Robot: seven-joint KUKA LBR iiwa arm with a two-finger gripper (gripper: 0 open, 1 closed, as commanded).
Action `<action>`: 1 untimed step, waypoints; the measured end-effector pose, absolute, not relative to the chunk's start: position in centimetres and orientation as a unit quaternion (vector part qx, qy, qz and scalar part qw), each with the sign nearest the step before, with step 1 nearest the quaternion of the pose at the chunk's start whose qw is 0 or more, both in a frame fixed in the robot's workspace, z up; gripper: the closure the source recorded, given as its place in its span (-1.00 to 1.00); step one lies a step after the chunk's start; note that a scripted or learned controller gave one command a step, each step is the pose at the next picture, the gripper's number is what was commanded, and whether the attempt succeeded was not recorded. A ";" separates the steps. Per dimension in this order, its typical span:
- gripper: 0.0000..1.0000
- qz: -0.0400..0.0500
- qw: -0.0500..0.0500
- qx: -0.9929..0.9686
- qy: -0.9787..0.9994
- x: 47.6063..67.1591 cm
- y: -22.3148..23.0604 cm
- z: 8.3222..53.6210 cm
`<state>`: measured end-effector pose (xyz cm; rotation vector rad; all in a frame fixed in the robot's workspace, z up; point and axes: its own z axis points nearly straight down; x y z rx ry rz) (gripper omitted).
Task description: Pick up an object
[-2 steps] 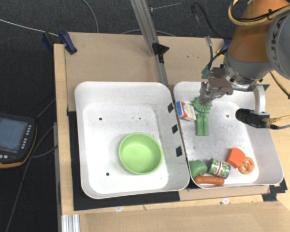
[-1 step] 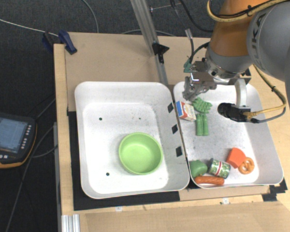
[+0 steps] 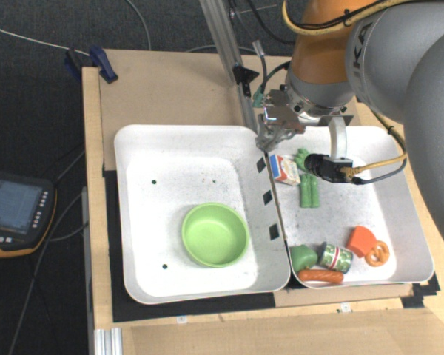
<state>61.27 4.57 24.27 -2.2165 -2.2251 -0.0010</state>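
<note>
My gripper [image 3: 269, 137] hangs over the far left corner of the right bin [image 3: 399, 198], just above the ridge between the two bins. A small red and white carton [image 3: 285, 169] lies right below and to the right of it, apart from it. A long green piece [image 3: 308, 187] lies beside the carton. Along the near edge of that bin sit a green pepper-like piece [image 3: 303, 257], a small can [image 3: 334, 257], a red sausage [image 3: 320, 276], an orange block [image 3: 361, 239] and a pretzel [image 3: 378, 253].
The left bin [image 3: 144, 161] holds a green bowl [image 3: 214, 234] near its front right. A metal post [image 3: 222, 35] rises behind the bins, close to the gripper. The big grey arm [image 3: 407, 65] covers the far right of the bench.
</note>
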 end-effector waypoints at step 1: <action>1.00 -0.001 0.000 -0.706 -0.709 62.8 9.2 24.8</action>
